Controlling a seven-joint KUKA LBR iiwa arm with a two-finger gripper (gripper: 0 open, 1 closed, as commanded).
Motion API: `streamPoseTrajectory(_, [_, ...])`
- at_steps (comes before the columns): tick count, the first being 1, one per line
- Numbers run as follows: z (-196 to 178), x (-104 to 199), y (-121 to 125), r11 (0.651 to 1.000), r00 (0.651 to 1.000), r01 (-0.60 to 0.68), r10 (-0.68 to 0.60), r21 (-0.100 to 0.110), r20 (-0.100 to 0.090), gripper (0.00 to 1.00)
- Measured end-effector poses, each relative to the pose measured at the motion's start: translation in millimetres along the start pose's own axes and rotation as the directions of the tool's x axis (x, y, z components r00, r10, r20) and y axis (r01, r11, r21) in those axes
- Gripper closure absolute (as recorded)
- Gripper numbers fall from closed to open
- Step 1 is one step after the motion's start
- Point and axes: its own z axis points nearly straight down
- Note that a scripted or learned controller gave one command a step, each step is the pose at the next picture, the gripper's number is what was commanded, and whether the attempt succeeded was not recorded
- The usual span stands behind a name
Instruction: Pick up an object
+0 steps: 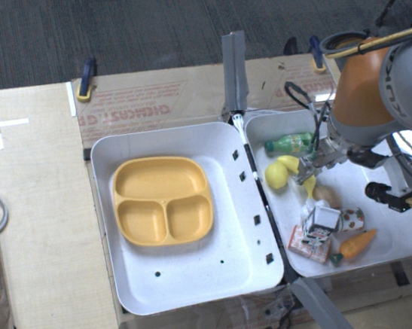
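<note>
Camera view looks down on two white bins side by side, with the arm (385,89) coming in from the right, its orange band over the right bin's (400,247) upper right corner. To the arm's left lies the left bin (156,296), which carries a yellow divided plate (163,201) in its upper left part, well apart from the tool.

The gripper (314,161) hangs over the right bin's upper middle, its dark fingers pointing down and to the left. Whether the fingers are spread or pressed together cannot be told from this slant, and nothing can be seen between them.

Just left of the gripper sits a yellow lemon (277,174), roundish, with a yellow banana-like piece (291,162) touching its upper right side and passing under the tool. Above and left of the gripper lies a green bottle (288,143), its long axis running left to right, cap end toward the left bin. Just below the gripper is a tan rounded object (325,197), partly hidden. Further below lies a flat printed packet (312,241) with a small white-and-black box (323,220) on top of it. Below and right of the gripper an orange carrot (354,245) lies slanted, its green end pointing down-left and its tip up-right.
</note>
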Motion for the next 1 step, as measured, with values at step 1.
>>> streamPoseTrajectory(1, [-150.5,41.6,5.9,0.997,0.997,-0.081,0.081,-0.001,0.002,1.0])
